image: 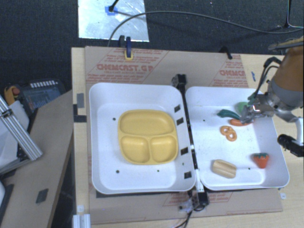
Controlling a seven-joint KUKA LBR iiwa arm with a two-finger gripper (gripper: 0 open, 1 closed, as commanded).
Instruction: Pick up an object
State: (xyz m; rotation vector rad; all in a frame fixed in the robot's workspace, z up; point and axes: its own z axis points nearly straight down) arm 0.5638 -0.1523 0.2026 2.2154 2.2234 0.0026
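The right bin (209, 99) holds several small items. A teal-green piece (227, 113) lies near its far right, with a small orange piece (237, 122) just in front of it. An orange pretzel-shaped ring (229, 133) sits mid-bin. A tan bread roll (223, 168) lies near the front edge, and a red-orange fruit with a green top (260, 160) sits at the front right. My gripper (249, 112) is low over the bin's far right side, right beside the teal-green and small orange pieces. Its tip overlaps their right ends.
The left bin (102, 127) carries a yellow divided plate (146, 136). A black clip strip (184, 127) runs between the two bins. The arm's grey and orange body (287, 80) overhangs the right bin's right rim. Cables lie behind the bench.
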